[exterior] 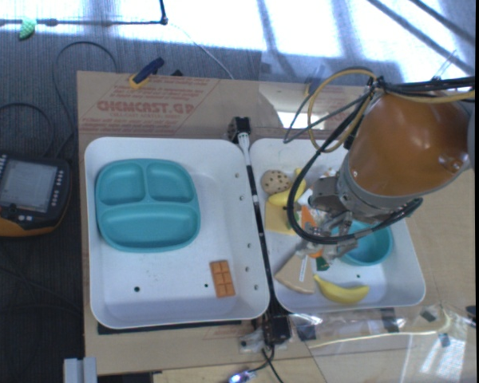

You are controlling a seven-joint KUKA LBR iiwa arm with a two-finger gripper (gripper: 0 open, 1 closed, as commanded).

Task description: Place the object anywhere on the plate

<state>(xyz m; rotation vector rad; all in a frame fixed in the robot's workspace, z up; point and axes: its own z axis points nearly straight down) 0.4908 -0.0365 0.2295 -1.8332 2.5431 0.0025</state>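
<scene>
Sunlit desk, two bins: the gripper [323, 242] (open or closed, I cannot tell) hangs over crowded food, so it may catch nothing for the plate [148, 204].

Arm [411, 146] reaches in from right, gripper [323, 238] pointing down.

A dark grey carpeted floor [32, 78] is crossed by bright bands of sunlight [223, 6] along the top. A brown cardboard sheet [152, 106] is laid beneath the bins. A handheld control pendant [24, 194] is placed on the floor at left.
</scene>
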